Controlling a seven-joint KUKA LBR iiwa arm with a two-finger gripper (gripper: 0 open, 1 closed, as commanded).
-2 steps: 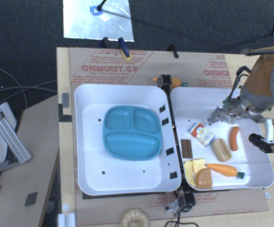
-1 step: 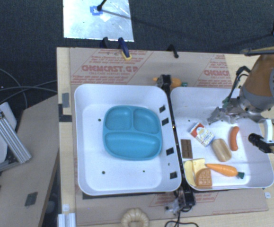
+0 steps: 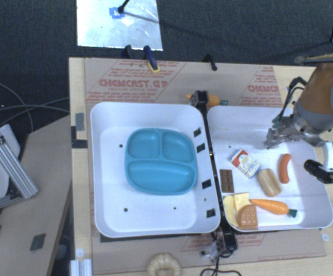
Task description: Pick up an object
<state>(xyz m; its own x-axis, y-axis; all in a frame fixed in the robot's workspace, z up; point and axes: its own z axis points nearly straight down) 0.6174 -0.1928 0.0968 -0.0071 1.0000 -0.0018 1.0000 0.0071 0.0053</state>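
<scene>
The right bin (image 3: 241,119) holds several food toys: a red and white carton (image 3: 245,163), an orange-red sausage (image 3: 284,168), a tan bread roll (image 3: 268,181), a brown chocolate bar (image 3: 226,180), a yellow cheese slice (image 3: 236,201), a waffle (image 3: 247,216) and a carrot (image 3: 270,206). My gripper (image 3: 274,138) hangs low over the bin's upper right part, above and to the right of the carton and just up-left of the sausage. I see nothing in it.
The left bin (image 3: 108,131) carries a blue divided plate (image 3: 159,160). A black divider with clips (image 3: 209,154) runs between the bins. The grey arm with its orange band (image 3: 321,94) comes in from the right, over the right bin's far corner.
</scene>
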